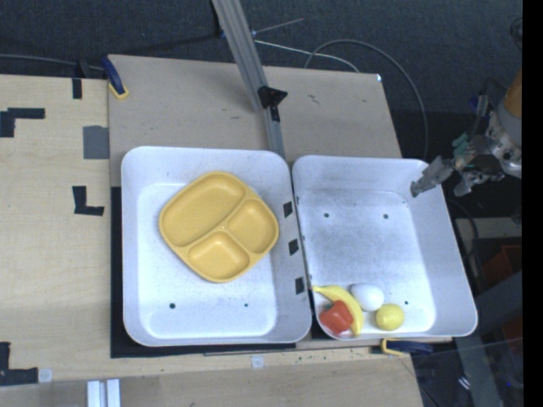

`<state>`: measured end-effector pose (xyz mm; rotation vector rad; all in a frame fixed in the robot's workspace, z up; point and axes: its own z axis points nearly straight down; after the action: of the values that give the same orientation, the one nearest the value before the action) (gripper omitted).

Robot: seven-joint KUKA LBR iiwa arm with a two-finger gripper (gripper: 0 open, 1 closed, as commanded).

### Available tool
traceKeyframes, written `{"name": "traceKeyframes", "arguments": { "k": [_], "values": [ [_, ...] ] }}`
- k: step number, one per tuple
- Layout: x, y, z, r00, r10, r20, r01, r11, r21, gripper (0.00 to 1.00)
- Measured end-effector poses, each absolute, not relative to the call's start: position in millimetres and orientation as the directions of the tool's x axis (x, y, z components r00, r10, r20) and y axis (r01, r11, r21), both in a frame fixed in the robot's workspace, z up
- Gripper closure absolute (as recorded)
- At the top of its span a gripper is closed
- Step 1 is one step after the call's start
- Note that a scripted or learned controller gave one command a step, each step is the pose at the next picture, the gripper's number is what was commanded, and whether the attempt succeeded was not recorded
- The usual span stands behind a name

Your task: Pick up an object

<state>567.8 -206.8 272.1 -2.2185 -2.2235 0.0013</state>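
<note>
Light wood table [51, 227], with black tape marks toward its left side. Two shallow white bins sit directly on it, side by side, rims touching at the centre. Left bin [144, 312] and right bin [441, 253] rest on a dark mat [116, 270]. A grey metal pole [246, 49] crosses the table's far edge at a slant.

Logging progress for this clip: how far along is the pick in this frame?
Nothing looks done yet. The banana, red item, white egg-like item and yellow ball all lie in the right bin's near corner; the yellow tray sits in the left bin. In hand: the gripper hangs at the right bin's far right edge, away from them. The whole pick is left.
</note>
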Motion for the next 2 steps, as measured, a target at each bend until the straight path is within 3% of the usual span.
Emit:
{"name": "traceKeyframes", "arguments": {
  "k": [1, 2],
  "values": [
    [567.8, -206.8, 272.1, -0.002, 1.000, 0.000, 1.000, 0.002, -0.001, 0.00],
    [567.5, -204.3, 207.5, -0.002, 1.000, 0.001, 1.000, 0.002, -0.007, 0.00]
  ]
}}
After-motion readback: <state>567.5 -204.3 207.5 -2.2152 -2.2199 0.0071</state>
